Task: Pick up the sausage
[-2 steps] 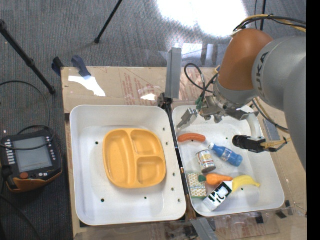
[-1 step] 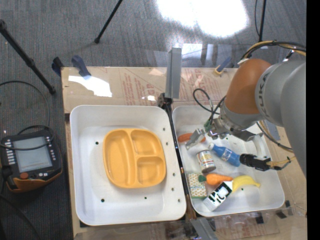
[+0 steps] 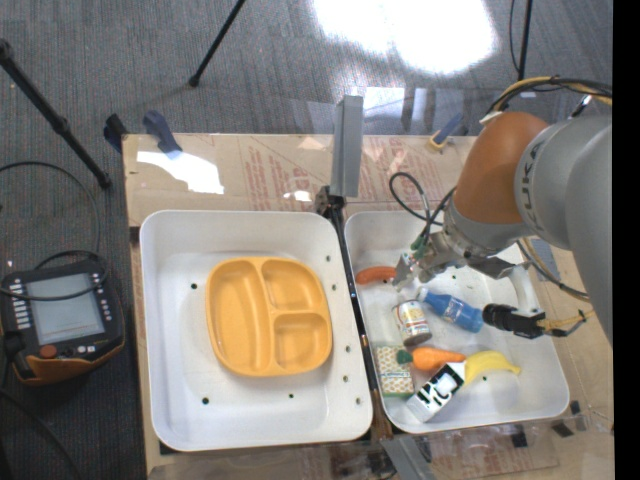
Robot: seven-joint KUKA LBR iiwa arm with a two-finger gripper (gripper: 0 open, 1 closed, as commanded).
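The sausage [image 3: 374, 275] is a short orange-red piece lying in the right bin [image 3: 545, 383], close to that bin's left wall and towards its far end. My gripper [image 3: 411, 269] has come down from the right and sits low right at the sausage's right end. From this slant I cannot make out whether it touches the sausage.
Just in front of the gripper stand a small can [image 3: 411, 321] and a blue bottle [image 3: 452, 310]. Nearer the front lie a carrot [image 3: 437, 357], a banana [image 3: 493, 365], a black-and-white box [image 3: 437, 391] and a green packet [image 3: 395, 374]. A yellow divided plate [image 3: 268, 315] lies in the left bin [image 3: 170, 408].
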